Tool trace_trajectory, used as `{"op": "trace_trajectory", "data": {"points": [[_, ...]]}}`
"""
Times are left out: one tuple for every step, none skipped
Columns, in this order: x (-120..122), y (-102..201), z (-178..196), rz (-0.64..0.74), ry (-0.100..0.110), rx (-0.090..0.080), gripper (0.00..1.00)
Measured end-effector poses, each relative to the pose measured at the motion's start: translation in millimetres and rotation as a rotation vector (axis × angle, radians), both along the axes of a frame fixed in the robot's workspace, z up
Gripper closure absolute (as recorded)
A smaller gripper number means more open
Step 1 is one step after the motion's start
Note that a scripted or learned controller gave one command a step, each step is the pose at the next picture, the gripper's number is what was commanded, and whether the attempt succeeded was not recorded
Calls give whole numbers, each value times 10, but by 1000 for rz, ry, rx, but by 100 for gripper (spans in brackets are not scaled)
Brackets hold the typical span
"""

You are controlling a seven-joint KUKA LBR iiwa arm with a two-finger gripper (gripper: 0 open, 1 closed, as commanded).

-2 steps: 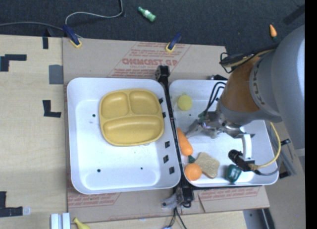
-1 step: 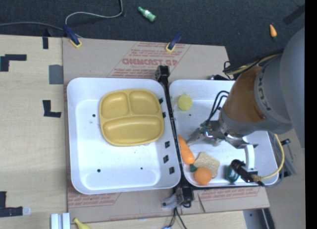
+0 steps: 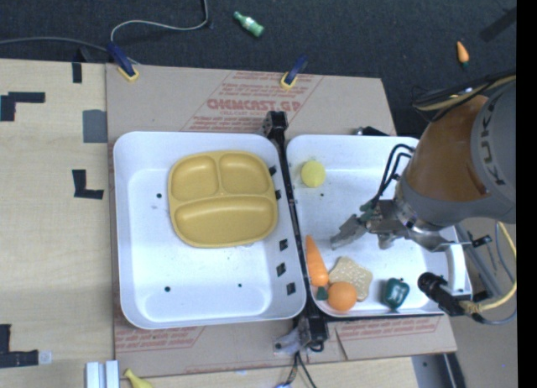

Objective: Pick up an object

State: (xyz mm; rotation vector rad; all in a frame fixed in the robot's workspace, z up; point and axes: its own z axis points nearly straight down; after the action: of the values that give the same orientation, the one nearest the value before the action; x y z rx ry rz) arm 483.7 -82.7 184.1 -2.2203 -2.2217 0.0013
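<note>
Arm (image 3: 457, 168) over rt bin (image 3: 352, 144); gripper (image 3: 346, 238) spread, holding nothing, just above bread (image 3: 352, 275), orange (image 3: 341, 296), carrot (image 3: 315, 262).

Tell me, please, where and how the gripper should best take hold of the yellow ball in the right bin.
Grip the yellow ball across its widest middle, coming straight down from above. It is round, so any jaw direction works, and it lies apart from the other items, near the divider; setting the jaws parallel to that wall probably gives more room.

Grey arm (image 3: 466, 168) reaching in from right, wrist bent low, hand (image 3: 346, 237) fingers spread apart
</note>
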Motion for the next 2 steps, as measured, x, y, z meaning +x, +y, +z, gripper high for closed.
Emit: {"op": "trace_trajectory", "data": {"points": [[11,-169,-881,-7,-9,-10,0],[524,-173,-978,-3,-4,-6,0]]}}
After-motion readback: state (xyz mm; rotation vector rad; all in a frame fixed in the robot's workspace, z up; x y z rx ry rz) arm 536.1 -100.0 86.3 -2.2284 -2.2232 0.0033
